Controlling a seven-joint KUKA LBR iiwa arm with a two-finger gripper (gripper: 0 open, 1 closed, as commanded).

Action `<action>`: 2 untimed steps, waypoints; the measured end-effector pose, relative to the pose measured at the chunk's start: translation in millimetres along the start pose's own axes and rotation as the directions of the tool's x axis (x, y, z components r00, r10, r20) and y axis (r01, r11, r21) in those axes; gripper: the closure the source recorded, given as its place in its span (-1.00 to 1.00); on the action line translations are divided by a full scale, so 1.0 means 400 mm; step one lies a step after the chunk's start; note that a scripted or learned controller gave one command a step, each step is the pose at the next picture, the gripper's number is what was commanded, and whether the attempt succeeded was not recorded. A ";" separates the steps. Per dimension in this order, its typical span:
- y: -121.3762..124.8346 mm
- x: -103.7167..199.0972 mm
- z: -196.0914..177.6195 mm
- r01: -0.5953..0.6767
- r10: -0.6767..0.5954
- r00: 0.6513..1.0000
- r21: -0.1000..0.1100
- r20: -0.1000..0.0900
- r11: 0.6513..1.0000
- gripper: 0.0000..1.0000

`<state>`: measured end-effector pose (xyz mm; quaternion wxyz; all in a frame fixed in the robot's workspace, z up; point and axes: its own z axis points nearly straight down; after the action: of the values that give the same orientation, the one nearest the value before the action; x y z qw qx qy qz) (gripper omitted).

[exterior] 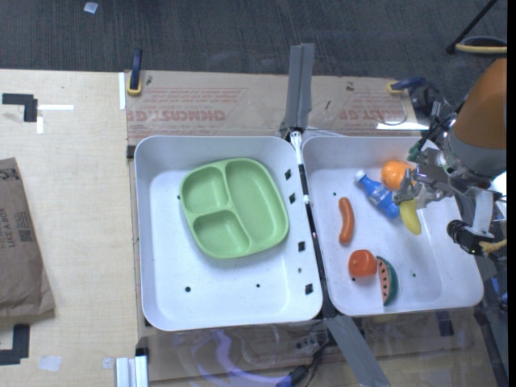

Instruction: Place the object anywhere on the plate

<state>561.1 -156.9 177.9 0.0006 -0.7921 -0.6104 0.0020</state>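
The table (pixel 64 216) is pale wood with a cardboard sheet (pixel 210 107) under two white bins; dark carpet (pixel 242 14) fills the top of the frame. The left bin (pixel 161 297) holds the green plate (pixel 234 208). In the right bin (pixel 435 289) lie a hot dog (pixel 346 219), blue bottle (pixel 379 195), orange (pixel 394 172), banana (pixel 412 218), red cup (pixel 362 263) and watermelon slice (pixel 388 280). My fingers (pixel 421 177) sit at centre right, near the orange and the bottle; apart or together, I cannot tell.
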 end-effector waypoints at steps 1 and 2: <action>0.004 0.262 -0.033 0.036 -0.036 0.999 -0.001 -0.001 0.999 1.00; 0.019 0.391 -0.033 0.173 -0.173 0.985 -0.002 0.000 0.985 1.00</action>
<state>608.3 -7.5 190.7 0.0001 -0.7360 -0.6769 0.0015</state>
